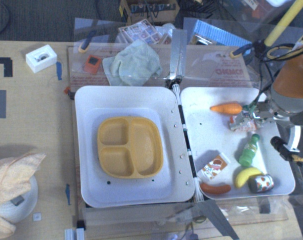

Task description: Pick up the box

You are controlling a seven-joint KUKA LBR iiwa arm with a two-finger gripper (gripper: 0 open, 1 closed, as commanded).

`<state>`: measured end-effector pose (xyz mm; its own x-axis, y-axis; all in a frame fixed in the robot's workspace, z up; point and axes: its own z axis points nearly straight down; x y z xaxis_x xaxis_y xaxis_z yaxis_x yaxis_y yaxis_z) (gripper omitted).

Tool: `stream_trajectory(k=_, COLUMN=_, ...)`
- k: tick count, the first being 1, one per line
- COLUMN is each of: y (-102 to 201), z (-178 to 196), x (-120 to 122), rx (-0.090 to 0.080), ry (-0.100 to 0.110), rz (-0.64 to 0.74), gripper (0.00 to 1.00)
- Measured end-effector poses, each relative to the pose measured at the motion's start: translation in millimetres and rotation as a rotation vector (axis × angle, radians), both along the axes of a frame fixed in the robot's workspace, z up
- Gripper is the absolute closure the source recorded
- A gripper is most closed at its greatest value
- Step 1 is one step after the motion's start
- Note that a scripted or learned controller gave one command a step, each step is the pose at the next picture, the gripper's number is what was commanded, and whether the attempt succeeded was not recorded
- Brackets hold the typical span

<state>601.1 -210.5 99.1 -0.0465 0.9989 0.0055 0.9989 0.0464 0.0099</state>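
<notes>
- Two shallow white bins sat side by side on the bench: the left bin (86, 149) carried a yellow divided plate (130, 147) at its middle, and the right bin (201, 114) held all the loose items, which is probably why the arm reached into that one.
- Nearest the camera in the right bin lay a sausage (216, 188) against the front rim, with a banana (247, 176) and a small can (261, 183) just beside each other toward the front right corner.
- The box (214, 167), small with a red and white face, lay flat and turned at an angle just behind the sausage, close to the bin's left wall; open floor above and to its right would suit an approach from that side.
- A green bottle (248, 151) lay farther in, between the box and the gripper, near enough that a low sweep might knock it.
- The gripper (245, 120) hung over the bin's far half, just beside a carrot (226, 108) and well apart from the box, so the grasp looked not yet begun.
- Whether its jaws were spread or pressed together could not be told; nothing was visibly pinched.
- Beyond the bins a pale green cloth (133, 63) lay crumpled.
</notes>
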Motion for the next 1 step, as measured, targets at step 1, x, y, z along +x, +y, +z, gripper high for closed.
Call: stream_trajectory(k=1, y=38.9, z=101.9, x=-11.4, rx=-0.007, ry=0.008, rz=-0.174, gripper=1.00)
